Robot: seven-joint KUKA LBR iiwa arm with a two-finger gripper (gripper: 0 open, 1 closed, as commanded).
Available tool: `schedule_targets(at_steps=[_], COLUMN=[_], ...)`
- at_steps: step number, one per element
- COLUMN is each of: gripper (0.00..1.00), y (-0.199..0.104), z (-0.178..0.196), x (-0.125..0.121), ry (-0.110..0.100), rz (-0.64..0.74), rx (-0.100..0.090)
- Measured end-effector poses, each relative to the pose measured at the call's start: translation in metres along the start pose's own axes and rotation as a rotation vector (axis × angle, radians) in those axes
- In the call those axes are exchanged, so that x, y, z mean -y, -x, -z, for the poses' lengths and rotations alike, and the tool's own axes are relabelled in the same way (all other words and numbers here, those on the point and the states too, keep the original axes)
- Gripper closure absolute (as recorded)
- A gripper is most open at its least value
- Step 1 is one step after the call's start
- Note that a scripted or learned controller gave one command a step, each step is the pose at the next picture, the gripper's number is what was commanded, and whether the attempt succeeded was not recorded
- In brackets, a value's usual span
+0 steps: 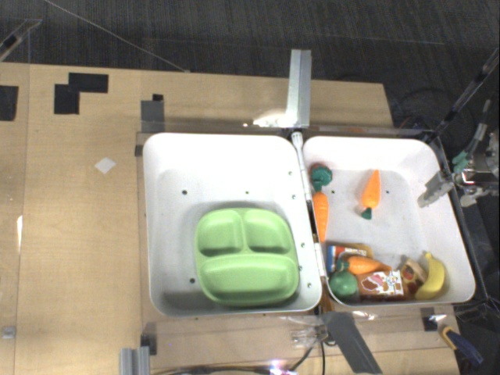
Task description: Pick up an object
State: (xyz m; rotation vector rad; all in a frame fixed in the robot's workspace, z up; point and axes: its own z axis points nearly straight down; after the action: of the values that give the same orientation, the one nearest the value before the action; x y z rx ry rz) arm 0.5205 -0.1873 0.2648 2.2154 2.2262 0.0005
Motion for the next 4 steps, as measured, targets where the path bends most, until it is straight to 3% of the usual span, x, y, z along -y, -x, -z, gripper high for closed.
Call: schedule_targets(at_steps=[1, 2, 3, 4], gripper=[0.0, 0.0, 0.0, 1.0], y=[-0.022, -0.043, -0.027, -0.029], z=[-0.117, -0.136, -0.175, -0.164], x=[-0.068, -0.078, -0.096, -0.1], ry=[-0.002, -0.001, 0.011, 0.017], rz=[-0.337, -0.368, -0.291, -0.283], rx=[-0.001, -0.002, 0.0, -0.002])
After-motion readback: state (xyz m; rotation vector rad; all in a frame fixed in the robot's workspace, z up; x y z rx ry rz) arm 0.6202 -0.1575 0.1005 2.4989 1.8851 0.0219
